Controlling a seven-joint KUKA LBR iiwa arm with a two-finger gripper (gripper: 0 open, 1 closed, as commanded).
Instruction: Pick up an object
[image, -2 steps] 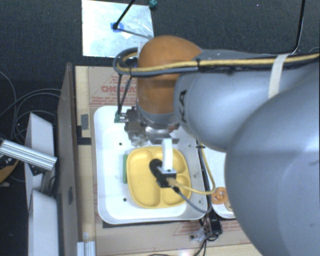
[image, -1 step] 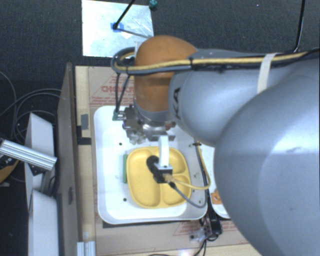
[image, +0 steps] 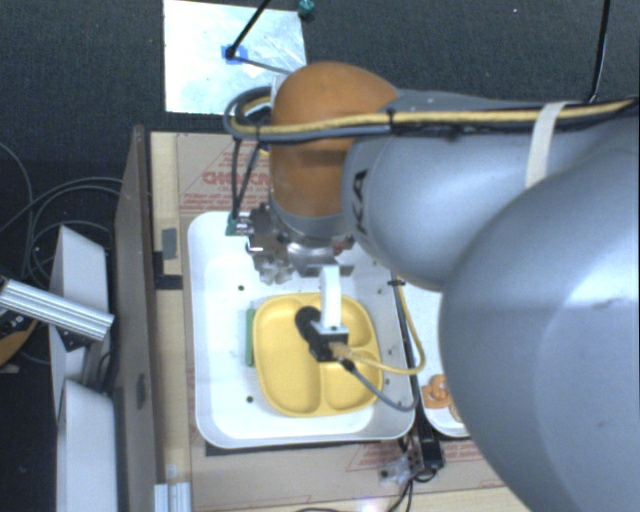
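1. Yellow dish (image: 290, 375): the large object in the left bin (image: 215, 330). It lies flat in the middle of the bin floor, toward the near edge. It is shallow and rounded, with a crease running up from its near rim.
2. Green strip (image: 249, 335): thin, standing against the dish's left edge and touching it. Can't tell what it is.
3. Claw (image: 300, 262): hangs over the far half of the left bin, just beyond the dish's far rim. It is seen from above, with the wrist body covering its lower part.
4. Claw state: cannot tell from this angle whether it is open or closed. Nothing is visibly held.
5. Arm (image: 480, 200): comes in from the right and covers most of the right bin (image: 448, 428). Its orange band (image: 315, 130) sits directly above the wrist.
6. Right bin: a small orange-and-white item (image: 438, 392) shows at the arm's edge, otherwise hidden.
7. Bench (image: 215, 175): brown surface with red print, visible beyond the left bin.
8. Off the bench, left side: loose dark cables (image: 50, 210) on a dark floor.
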